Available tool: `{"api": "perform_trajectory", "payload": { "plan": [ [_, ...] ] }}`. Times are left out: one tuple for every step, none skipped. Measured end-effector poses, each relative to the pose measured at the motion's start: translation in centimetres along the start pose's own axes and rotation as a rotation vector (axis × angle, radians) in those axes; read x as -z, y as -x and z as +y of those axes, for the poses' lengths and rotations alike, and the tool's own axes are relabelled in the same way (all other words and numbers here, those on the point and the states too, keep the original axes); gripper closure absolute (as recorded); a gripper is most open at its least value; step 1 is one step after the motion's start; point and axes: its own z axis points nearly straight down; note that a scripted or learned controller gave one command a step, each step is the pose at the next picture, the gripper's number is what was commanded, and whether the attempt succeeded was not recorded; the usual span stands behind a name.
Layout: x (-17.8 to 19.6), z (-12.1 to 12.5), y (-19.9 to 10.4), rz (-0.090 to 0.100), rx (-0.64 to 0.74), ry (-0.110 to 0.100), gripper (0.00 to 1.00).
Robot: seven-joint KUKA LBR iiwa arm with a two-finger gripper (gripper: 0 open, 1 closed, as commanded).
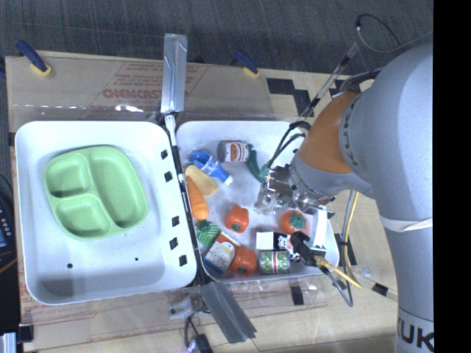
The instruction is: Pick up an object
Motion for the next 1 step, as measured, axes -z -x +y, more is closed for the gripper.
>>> {"api": "perform_trajectory", "payload": {
  "plan": [
    [-0.01, -0.01, -0.01, 0.000, 0.000, 0.000, 0.00]
  ]
}}
